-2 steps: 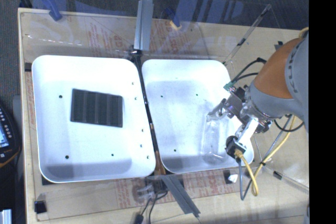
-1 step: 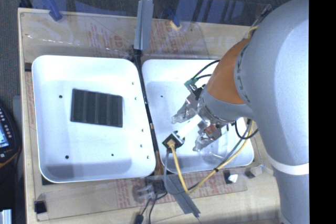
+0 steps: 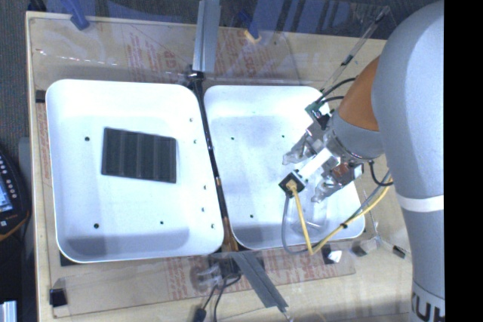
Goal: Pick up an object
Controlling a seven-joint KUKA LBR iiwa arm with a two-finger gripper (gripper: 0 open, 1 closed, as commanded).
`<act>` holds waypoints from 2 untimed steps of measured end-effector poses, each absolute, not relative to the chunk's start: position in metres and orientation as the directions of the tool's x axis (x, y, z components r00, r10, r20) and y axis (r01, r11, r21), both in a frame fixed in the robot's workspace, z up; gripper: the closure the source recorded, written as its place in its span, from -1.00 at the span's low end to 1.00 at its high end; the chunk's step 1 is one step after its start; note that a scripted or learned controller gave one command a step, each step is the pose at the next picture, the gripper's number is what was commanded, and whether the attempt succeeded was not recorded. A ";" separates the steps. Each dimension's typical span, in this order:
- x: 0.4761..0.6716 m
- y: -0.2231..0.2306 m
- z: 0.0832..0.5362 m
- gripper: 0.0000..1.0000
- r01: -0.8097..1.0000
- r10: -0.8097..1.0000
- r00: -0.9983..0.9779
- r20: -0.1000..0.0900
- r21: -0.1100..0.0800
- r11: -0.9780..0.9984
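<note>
A dark grey ribbed rectangular pad [image 3: 139, 154] lies flat in the middle of the left bin [image 3: 68, 98]. My gripper [image 3: 303, 176] hangs over the right part of the right bin [image 3: 249, 105], far from the pad. Its two silver fingers [image 3: 299, 153] point left and stand apart, open, with nothing between them. A small black block with a yellow cable [image 3: 304, 226] sits at the gripper's tip. The bin floor under the gripper shows bare white.
The grey arm [image 3: 411, 117] with its orange band fills the right side, over the right bin's right rim. A metal divider bar [image 3: 205, 34] runs between the bins. Cables loop over the right bin's front right corner.
</note>
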State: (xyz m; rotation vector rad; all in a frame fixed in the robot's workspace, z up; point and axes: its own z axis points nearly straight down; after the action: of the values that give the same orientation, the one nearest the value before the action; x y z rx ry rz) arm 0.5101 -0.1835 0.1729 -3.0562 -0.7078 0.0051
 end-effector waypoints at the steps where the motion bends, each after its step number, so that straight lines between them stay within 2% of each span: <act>1: 0.480 -0.210 0.241 -1.00 0.367 0.367 0.930 0.000 -0.003 -0.930; 2: 0.481 -0.208 0.249 1.00 0.380 0.380 0.925 -0.002 -0.007 -0.925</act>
State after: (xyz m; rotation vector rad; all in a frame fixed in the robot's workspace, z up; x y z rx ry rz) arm 0.4814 -0.2077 0.2495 -3.0759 -0.6077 0.0057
